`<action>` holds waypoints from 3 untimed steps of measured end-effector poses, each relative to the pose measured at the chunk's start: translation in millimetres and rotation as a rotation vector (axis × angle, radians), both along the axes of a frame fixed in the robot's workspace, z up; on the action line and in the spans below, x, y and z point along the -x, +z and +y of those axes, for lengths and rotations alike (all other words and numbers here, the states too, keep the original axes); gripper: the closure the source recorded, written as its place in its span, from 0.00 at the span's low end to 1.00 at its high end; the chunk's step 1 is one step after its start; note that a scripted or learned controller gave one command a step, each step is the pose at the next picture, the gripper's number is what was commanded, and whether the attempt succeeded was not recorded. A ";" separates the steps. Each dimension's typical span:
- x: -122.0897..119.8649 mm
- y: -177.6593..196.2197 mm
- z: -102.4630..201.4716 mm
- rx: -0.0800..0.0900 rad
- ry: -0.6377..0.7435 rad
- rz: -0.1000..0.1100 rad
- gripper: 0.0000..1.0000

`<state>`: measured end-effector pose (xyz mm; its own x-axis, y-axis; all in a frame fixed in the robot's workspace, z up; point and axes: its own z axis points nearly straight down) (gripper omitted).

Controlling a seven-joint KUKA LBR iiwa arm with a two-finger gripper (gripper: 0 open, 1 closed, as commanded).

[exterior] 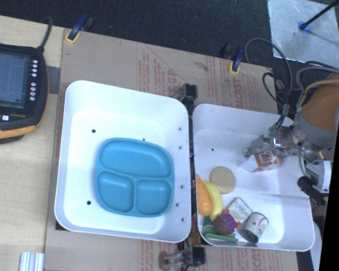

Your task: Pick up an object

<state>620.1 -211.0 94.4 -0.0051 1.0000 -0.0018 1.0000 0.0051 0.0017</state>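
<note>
One gripper [271,153] clenched on one snack packet [265,159] in right bin [292,243]; nearby 1 banana [213,196], 1 can [254,227], 1 round cookie [223,179]. Left bin [76,150]: 1 blue tray [134,176].

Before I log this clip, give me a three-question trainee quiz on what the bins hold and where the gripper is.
1. True or false: the blue divided plate lies in the left bin.
2. Which bin is the gripper over? A) left B) right
3. Fill in: the small can lies on its ____.

Key: 1 true. 2 B, the right bin, with a crumpled packet at its tips. 3 side, near the front edge, right of the banana and the round tan disc.
</note>
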 end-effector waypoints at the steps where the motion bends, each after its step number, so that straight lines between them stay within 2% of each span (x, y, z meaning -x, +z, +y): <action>1: -0.4 11.0 -1.2 0.002 0.001 0.000 1.00; 2: 31.8 62.4 -0.8 -0.002 -0.003 0.004 1.00; 3: -30.7 105.2 -1.0 -0.002 -0.002 0.002 1.00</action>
